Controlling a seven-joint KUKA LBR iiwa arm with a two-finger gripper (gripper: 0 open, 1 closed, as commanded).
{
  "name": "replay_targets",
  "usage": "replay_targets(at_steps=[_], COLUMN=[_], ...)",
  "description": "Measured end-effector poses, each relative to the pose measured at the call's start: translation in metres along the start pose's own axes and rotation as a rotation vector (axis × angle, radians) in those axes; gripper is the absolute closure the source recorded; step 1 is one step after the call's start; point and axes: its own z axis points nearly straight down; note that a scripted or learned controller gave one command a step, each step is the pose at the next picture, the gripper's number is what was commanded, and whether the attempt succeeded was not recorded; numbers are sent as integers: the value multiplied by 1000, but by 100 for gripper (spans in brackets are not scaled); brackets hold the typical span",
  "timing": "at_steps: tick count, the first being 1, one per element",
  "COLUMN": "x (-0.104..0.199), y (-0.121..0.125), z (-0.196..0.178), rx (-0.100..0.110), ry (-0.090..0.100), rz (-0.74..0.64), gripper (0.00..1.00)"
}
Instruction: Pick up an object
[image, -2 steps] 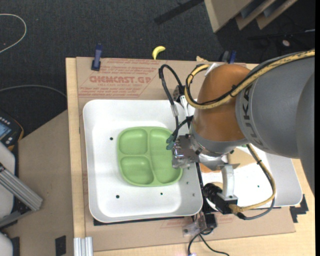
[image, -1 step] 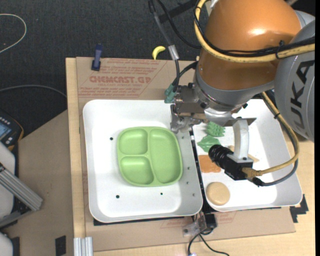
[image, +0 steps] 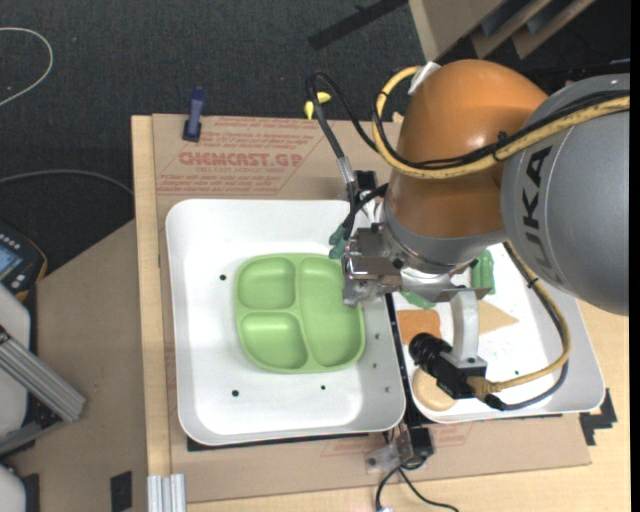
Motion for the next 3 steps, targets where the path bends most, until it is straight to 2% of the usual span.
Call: replay_targets(at_steps=[1,2,3], x=[8,-13,35], y=[0,67,-3], z=[-193,-12,54], rx=[-30,4,3], ry=[10,-3,2], rz=[-6,2,-8], gripper=[100,100,100])
